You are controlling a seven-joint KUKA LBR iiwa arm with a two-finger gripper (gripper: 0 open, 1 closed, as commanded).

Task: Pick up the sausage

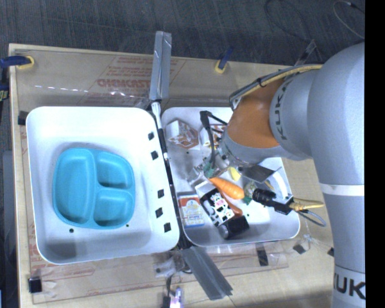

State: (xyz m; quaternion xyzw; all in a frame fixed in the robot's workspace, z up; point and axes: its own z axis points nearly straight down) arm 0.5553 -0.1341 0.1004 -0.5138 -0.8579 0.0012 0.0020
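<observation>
Gripper [213, 162]: low in the right white bin [279, 226], hidden beneath the orange wrist band; grip state cannot be told.
Sausage: not identifiable among the clutter.
Nearby: orange plastic carrot [226, 187], small cow-patterned toy [217, 205].
Left white bin [42, 124]: holds the blue compartment tray [93, 187].
</observation>
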